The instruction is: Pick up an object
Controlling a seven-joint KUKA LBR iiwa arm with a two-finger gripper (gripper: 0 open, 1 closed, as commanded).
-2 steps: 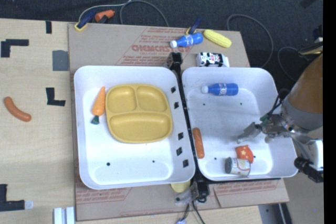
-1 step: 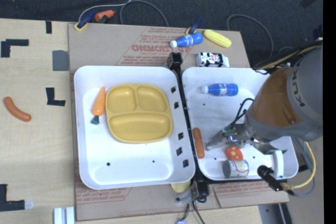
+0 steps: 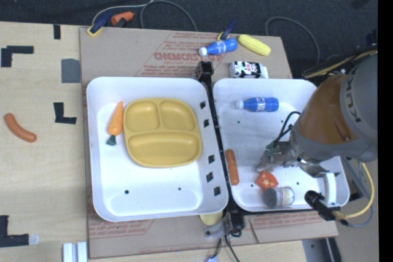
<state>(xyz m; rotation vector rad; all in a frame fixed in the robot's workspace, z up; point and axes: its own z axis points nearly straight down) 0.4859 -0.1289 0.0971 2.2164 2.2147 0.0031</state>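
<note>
Orange band of the arm (image 3: 328,116) hangs over the right bin (image 3: 245,90), and the gripper (image 3: 274,157) is low near its front edge. Whether it is released or clenched, one cannot tell. Just beside it lies a red object (image 3: 266,180), with a jar (image 3: 278,197) at the front edge.

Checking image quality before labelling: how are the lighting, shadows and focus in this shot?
Camera view: lighting even and soft, no harsh glare on the white bins; faint shadows beside the yellow tray and under the arm; overall slightly soft, so the gripper and small red object lack fine detail.
</note>
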